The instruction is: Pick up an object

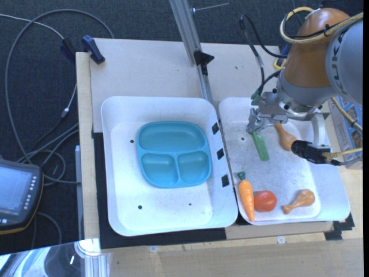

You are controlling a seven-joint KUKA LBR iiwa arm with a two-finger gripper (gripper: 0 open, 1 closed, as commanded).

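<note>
The right bin (323,172) holds several toy foods. A green stick-shaped piece (262,147) lies near its upper left, slanting down to the right. My gripper (256,126) hangs right over the stick's upper end, and the arm's grey and orange body covers the bin's top right. A tan drumstick-like piece (283,137) lies just right of the gripper, partly under the arm. Along the bin's front edge lie a carrot (246,198), a red tomato (265,201) and a second tan drumstick (300,199).
The left bin (115,172) holds a blue divided plate (173,153). A metal pole (190,33) slants down to the seam between the bins. Black clips (219,153) sit on the divider. Cables trail from the arm at the right.
</note>
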